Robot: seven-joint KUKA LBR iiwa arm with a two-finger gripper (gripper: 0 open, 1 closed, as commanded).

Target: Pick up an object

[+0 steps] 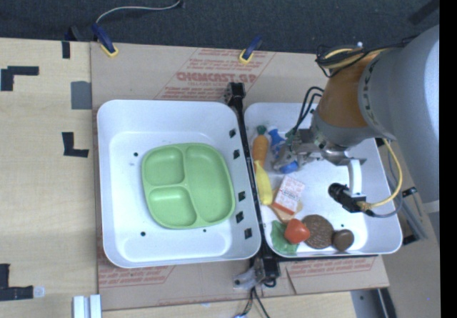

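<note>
The grey arm with its orange wrist band is reaching in from the right of the frame and hanging over the upper part of the right-hand shallow white bin (371,241). Its two-finger gripper (291,156) is sitting low among the clutter there, right at a small blue object (288,164) that is lying just beside an orange carrot-shaped toy (261,148). Whether the gripper is parted or closed is something I cannot tell; the wrist housing is covering it.

The pickable things are all lying in this right bin, and most are trailing away from the gripper toward the lower centre of the frame: a yellow banana-like piece (263,184) with its long axis running top to bottom along the bin's left wall, a white and orange packet (288,195) just below the gripper, then a red tomato-like piece (297,231), a brown round patty (319,231) and a small brown lump (343,239) near the bottom edge.

My judgement is that the blue object, being nearest, is the likely target, needing almost no sideways travel.

The left-hand white bin (118,166) is carrying a green divided plastic tray (188,186), well apart from the gripper.
</note>
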